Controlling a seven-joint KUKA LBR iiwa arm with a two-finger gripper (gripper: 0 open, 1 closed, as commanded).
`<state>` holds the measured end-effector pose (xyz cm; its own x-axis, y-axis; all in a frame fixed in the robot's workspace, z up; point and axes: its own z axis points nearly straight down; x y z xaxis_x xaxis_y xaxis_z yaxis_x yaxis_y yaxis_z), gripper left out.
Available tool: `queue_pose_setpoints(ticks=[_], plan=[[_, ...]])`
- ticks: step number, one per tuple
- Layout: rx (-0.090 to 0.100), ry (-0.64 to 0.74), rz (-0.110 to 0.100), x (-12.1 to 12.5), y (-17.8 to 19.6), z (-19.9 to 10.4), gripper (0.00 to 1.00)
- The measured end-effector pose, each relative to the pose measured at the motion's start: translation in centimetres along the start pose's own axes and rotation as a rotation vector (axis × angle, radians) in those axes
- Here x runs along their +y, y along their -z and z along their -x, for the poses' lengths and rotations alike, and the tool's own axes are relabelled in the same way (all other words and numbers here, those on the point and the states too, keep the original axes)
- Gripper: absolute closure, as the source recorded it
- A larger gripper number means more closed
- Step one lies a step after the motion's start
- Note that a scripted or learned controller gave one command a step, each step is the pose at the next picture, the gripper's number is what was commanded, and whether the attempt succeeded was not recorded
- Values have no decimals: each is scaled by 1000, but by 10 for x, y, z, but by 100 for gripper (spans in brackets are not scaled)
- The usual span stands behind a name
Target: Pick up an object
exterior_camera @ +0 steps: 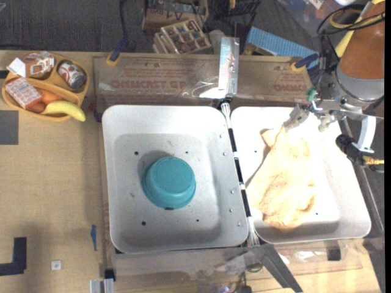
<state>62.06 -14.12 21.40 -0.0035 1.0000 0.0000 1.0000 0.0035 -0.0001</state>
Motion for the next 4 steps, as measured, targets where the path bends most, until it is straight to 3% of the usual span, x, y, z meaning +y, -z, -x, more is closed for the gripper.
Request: queue_pose_setpoints(ticks=[1,2,3,4], plan=[[-1,257,4,39,-118,-26,0],[-3,257,8,41,-107,-26,100],[-3,256,8,41,-107,-26,0],[-3,271,7,32,-126,-36,0]])
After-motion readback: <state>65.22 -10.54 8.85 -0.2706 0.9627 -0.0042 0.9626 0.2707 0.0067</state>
